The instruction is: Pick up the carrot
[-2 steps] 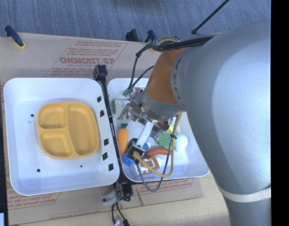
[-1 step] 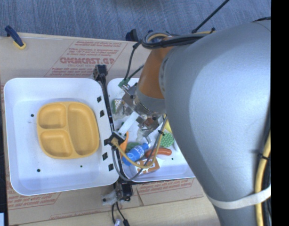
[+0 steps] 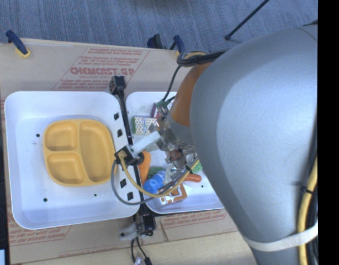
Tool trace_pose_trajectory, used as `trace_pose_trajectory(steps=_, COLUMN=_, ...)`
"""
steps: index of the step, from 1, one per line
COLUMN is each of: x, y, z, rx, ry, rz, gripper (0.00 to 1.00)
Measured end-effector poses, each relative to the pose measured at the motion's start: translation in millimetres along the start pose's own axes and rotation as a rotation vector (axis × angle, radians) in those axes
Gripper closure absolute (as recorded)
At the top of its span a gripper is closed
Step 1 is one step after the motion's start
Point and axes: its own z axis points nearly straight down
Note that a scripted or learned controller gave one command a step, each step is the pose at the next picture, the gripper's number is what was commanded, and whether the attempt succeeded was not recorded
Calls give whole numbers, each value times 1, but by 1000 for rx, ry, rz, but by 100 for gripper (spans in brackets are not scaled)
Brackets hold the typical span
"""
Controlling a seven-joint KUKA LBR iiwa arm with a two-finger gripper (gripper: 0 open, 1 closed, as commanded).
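Carrot (image 3: 145,162) lies in the right bin (image 3: 139,102), close to that bin's left wall. On the bench (image 3: 64,65), the left bin (image 3: 15,148) holds a yellow divided plate (image 3: 78,150). In the right bin, a green patterned box (image 3: 143,125) sits behind the carrot and a blue thing (image 3: 154,183) just in front of it. The gripper (image 3: 172,153) hangs right beside the carrot; whether it is spread or pressed together cannot be told. The arm (image 3: 252,137) covers the rest of the bin.

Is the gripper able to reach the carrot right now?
Probably yes: the gripper hangs close beside the carrot in the right bin, and nothing seems to cover it, though a blue thing lies nearby.
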Motion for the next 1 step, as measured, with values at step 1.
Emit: trace_pose_trajectory(steps=1, x=32, y=-39, z=0, rx=-1, ry=3, rz=18, gripper=0)
